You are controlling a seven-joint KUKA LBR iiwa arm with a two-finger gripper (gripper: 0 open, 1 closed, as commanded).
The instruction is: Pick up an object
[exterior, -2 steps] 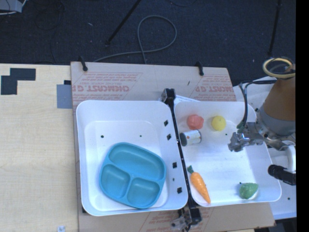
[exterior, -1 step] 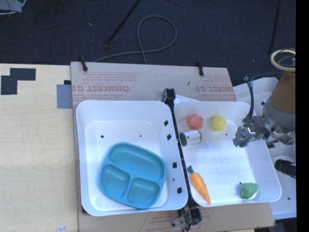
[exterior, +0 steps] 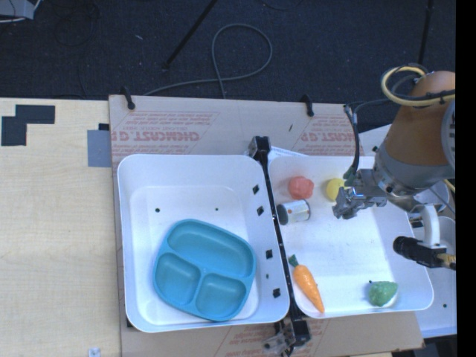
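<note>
My gripper (exterior: 345, 205) hangs over the back of the right bin (exterior: 349, 274), just right of a yellow ball (exterior: 334, 189) and touching or nearly touching it. A pink ball (exterior: 300, 187) lies to the left of the yellow one. A small silver can (exterior: 295, 212) lies on its side near the divider. An orange carrot (exterior: 308, 285) rests at the bin's front left. A green lump (exterior: 382, 293) sits at the front right. Nothing shows between the fingers.
The left bin (exterior: 149, 192) holds a blue divided plate (exterior: 204, 268). A black clip-lined divider (exterior: 269, 229) runs between the two bins. Cardboard (exterior: 193, 129) lies behind the bins, and a pale wooden bench top (exterior: 52, 236) stretches to the left.
</note>
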